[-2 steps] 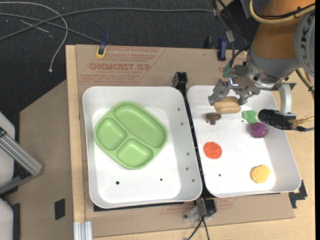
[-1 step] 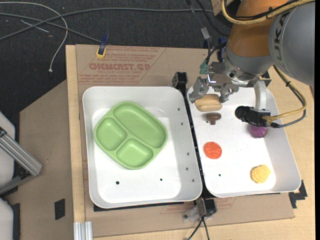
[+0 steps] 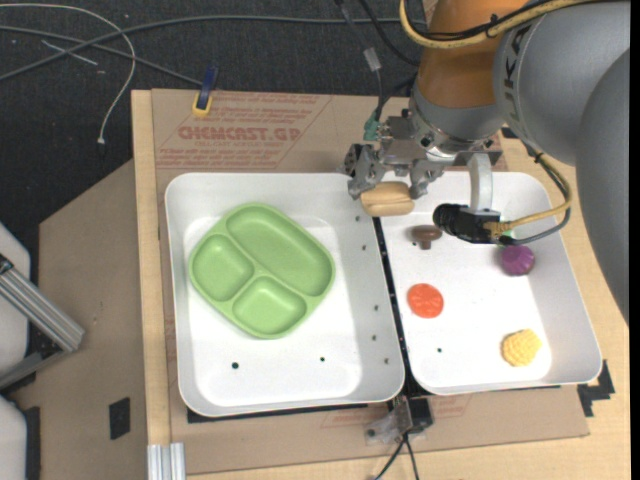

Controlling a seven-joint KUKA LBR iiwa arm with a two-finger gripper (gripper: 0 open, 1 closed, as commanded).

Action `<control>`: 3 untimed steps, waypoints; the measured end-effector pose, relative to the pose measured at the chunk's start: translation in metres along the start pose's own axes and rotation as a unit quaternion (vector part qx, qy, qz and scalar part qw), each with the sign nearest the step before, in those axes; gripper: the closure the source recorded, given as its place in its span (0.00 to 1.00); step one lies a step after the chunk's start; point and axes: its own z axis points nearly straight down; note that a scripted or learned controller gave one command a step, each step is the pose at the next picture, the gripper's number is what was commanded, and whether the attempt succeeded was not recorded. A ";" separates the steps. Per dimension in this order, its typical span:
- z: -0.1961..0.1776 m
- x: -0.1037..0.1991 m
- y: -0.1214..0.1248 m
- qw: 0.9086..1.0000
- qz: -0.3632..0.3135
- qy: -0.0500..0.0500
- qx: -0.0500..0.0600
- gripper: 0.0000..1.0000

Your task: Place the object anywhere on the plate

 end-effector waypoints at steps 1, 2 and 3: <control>0.006 0.042 0.031 1.000 0.000 0.000 -0.001 1.00; 0.020 0.099 0.050 1.000 -0.001 0.000 0.000 1.00; 0.019 0.096 0.050 1.000 0.001 0.000 0.000 0.00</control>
